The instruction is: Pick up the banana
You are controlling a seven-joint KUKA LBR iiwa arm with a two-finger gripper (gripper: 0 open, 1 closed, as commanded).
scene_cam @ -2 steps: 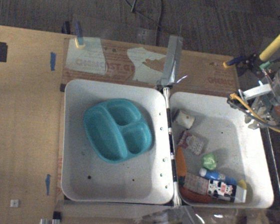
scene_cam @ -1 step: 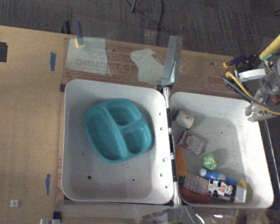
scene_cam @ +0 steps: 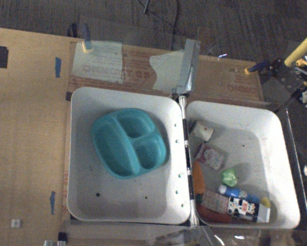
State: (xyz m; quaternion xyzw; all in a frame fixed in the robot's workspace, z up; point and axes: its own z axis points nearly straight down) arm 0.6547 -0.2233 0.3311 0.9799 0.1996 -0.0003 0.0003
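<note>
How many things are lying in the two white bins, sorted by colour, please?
Teal: 1, the divided plate in the left bin.
White: 1, the small cup in the right bin.
Pink: 1, the small packet.
Green: 1, the small round thing.
Orange: 1, the long thing.
Mixed colours: 2, the small bottle and the printed carton.
Total: 7, as far as I can tell.

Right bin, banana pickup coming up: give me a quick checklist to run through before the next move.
1. Banana located: cannot tell; only a small yellow bit shows at the right bin's near corner.
2. Room around that bit: not ok; the printed box lies against it.
3. Small bottle clear of that spot: not ok; it lies beside the box.
4. White cup out of the way: ok.
5. Teal plate out of the way: ok, in the left bin.
</note>
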